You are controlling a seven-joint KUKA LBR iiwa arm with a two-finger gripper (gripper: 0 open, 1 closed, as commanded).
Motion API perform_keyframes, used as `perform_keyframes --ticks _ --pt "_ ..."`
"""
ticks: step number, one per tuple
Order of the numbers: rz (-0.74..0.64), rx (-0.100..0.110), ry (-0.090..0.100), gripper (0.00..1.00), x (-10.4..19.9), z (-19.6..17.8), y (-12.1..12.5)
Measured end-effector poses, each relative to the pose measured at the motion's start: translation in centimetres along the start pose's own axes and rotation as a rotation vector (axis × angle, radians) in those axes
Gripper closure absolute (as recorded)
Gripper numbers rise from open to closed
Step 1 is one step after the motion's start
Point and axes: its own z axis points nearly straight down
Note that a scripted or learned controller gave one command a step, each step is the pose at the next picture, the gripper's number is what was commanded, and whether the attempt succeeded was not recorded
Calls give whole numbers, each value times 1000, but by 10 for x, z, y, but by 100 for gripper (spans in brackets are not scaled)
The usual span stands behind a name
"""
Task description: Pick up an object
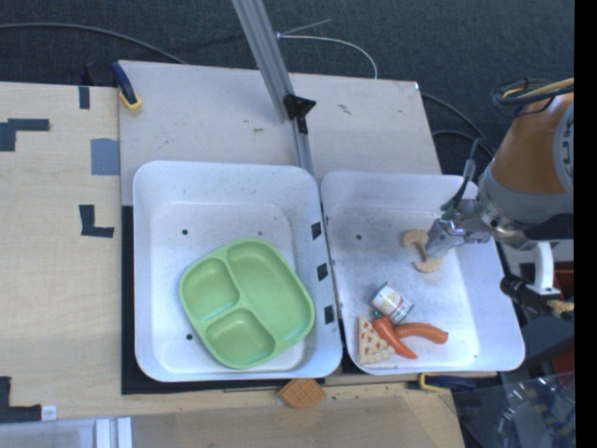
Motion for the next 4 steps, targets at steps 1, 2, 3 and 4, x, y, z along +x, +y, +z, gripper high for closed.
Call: perform_keyframes --ticks 1,2,3,4 --pt "0 -3 -1 100 -5 -62 -2" --pt "0 -2 -1 100 -5 -115 -1" --pt "-4 2 2 100 45 -115 7" --pt "-4 6 2 100 91 -96 20"
